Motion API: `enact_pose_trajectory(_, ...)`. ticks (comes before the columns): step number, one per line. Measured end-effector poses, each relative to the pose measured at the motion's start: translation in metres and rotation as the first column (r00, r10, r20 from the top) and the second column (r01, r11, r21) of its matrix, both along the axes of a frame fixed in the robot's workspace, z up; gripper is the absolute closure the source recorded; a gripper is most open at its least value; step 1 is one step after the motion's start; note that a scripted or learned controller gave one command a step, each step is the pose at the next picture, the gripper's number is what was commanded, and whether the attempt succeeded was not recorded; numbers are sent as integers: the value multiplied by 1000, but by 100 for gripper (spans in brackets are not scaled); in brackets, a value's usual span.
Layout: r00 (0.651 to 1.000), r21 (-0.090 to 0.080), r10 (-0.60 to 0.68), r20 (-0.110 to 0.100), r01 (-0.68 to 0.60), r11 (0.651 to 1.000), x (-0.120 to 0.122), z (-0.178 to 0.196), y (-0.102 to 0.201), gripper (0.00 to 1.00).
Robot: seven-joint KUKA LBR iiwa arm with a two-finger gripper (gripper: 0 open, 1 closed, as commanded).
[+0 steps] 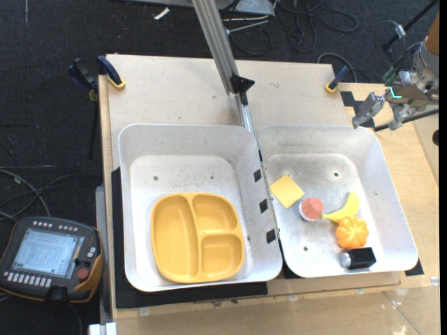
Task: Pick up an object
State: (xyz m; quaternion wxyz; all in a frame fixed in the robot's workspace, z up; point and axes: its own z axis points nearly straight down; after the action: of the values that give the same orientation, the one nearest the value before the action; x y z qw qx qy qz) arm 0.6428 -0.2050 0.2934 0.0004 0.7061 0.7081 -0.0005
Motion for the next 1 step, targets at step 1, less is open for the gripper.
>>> enact_pose_trajectory(1,1000,2,0,-5,0,1000,0,-51,11,0)
